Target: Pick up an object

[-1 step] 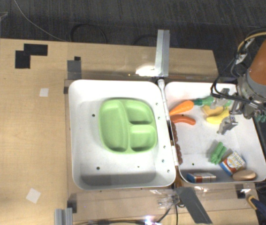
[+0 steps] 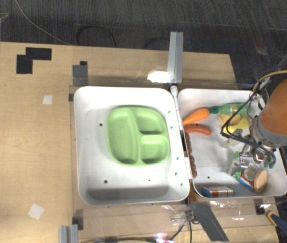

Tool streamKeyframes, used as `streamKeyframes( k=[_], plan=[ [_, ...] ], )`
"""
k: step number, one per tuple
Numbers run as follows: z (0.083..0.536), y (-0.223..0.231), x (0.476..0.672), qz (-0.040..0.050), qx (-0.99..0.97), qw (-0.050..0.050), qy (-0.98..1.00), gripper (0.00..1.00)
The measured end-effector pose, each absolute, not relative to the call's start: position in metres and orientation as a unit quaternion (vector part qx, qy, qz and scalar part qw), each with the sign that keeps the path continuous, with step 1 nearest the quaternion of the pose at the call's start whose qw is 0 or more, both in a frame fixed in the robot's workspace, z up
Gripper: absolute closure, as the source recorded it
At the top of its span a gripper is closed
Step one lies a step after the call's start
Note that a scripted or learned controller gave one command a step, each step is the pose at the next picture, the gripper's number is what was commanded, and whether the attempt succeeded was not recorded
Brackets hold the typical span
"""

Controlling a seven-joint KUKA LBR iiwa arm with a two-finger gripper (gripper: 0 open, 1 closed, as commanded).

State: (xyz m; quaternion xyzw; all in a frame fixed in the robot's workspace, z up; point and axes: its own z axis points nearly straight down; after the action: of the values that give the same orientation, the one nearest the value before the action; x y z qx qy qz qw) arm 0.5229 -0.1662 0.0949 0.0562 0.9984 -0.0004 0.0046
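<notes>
Over right bin point(image 2: 204, 181), gripper point(image 2: 245, 163) (arm bent down).

floor: dark carpet point(image 2: 108, 9) | bench: light wood point(image 2: 27, 161)

Green tray point(image 2: 135, 134) — white bins point(image 2: 90, 178) — orange carrot point(image 2: 196, 116)

Even bright overhead light; glare on white bins point(image 2: 87, 135); soft shadow along left bin's near wall; slight overall blur.
</notes>
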Motion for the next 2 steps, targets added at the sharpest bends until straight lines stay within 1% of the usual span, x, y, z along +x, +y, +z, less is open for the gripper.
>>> streamKeyframes(
  k=[1, 2],
  plan=[
    [0.091, -0.083, 0.540, 0.0010, 0.068, 0.009, 0.998, 0.00],
    [0.106, -0.083, 0.545, 0.0004, 0.066, 0.019, 0.998, 1.00]
  ],
)
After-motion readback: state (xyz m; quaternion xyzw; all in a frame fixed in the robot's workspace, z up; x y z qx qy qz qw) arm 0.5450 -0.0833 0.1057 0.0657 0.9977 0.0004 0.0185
